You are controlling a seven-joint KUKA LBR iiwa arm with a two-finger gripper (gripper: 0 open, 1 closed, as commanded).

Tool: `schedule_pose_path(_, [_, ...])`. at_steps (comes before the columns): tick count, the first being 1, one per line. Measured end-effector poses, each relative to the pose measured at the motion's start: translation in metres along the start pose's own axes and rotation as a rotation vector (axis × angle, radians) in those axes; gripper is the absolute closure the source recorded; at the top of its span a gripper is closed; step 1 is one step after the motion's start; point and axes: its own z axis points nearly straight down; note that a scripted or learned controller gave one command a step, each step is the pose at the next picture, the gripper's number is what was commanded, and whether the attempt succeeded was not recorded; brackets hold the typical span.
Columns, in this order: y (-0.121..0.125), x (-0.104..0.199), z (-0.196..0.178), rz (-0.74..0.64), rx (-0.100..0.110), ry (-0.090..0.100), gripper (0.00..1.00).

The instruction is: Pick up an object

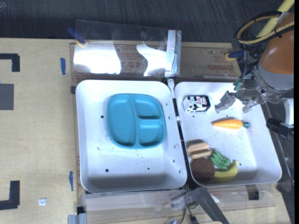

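- Bench [32,125] was tan board, with two white bins side by side on it.
- Left bin [88,167] held a blue divided plate [136,120] sitting about centre, three compartments, nothing visible in them.
- Right bin [261,157] held all the small items.
- Arm [278,64] came in from the right, orange band above the wrist, over the far right corner of the right bin.
- Gripper [237,102] hung over the far part of the right bin, fingers spread apart, nothing between them.
- Carrot [229,123] lay flat just near of the gripper, orange body, green end pointing right, apart from the fingers.
- Banana [227,172] sat at the near side of the right bin, curving under a green bumpy piece [219,160].
- Brown round item [202,168] touched the banana's left end.
- Hot dog bun [199,148] lay just far of the brown item.
- Black-and-white cow-pattern item [196,103] sat at the far left of the right bin, left of the gripper, clear of it.
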Motion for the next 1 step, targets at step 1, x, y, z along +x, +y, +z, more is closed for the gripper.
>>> schedule_pose_path(1, [0.0403,-0.0522,0.1341,-0.010,0.011,0.001,0.00])
